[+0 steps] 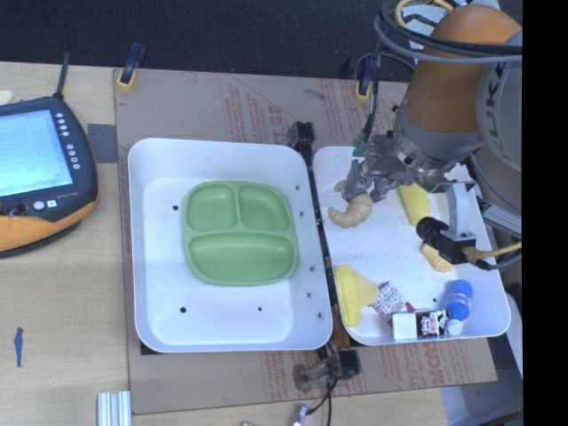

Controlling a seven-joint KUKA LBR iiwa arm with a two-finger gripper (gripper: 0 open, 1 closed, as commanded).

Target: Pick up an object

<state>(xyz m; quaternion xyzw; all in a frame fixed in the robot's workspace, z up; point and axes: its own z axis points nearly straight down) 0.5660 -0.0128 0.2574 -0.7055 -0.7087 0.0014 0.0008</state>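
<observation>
Hovering over the right white bin [497, 322], my gripper [362, 180], fingers spread, hung just above the curved tan croissant-shaped pastry [352, 211], lying left-right.

A light wooden bench [53, 327] carries a brown cardboard sheet [222, 105], held at its far edge by two clamps. Two shallow white bins sit side by side on the cardboard: the left bin [160, 318] and the right bin [497, 318], touching. A teach pendant [40, 167] with a lit screen rests on the bench's left side.
</observation>
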